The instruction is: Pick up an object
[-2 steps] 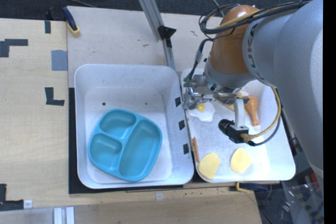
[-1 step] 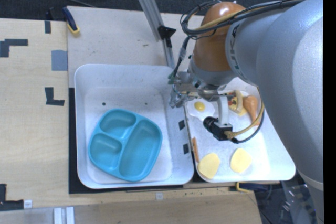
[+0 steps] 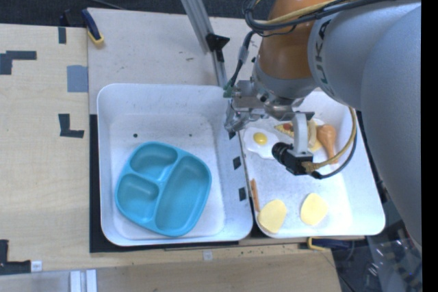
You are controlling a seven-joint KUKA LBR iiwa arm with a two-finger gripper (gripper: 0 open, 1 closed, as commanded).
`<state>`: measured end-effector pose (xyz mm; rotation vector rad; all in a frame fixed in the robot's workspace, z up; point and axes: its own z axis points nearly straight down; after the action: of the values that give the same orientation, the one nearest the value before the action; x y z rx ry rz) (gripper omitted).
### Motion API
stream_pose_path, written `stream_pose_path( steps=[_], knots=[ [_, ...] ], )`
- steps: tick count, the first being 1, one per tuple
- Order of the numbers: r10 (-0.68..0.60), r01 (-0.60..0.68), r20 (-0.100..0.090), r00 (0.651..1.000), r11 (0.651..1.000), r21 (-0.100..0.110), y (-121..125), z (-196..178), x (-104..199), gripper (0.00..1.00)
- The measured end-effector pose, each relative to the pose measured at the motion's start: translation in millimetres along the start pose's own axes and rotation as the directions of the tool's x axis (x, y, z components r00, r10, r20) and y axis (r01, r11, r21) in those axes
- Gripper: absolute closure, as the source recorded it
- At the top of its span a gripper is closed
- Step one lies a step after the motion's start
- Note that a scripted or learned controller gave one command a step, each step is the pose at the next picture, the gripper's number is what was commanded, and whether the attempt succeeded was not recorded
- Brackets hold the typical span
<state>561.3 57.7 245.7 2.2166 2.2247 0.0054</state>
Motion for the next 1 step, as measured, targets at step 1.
stream_pose_path(
  steps=[1],
  knots=[
    [0.004, -0.004, 0.005, 1.000, 1.000, 0.010, 20.5, 61.3, -7.3, 1.00]
  ],
)
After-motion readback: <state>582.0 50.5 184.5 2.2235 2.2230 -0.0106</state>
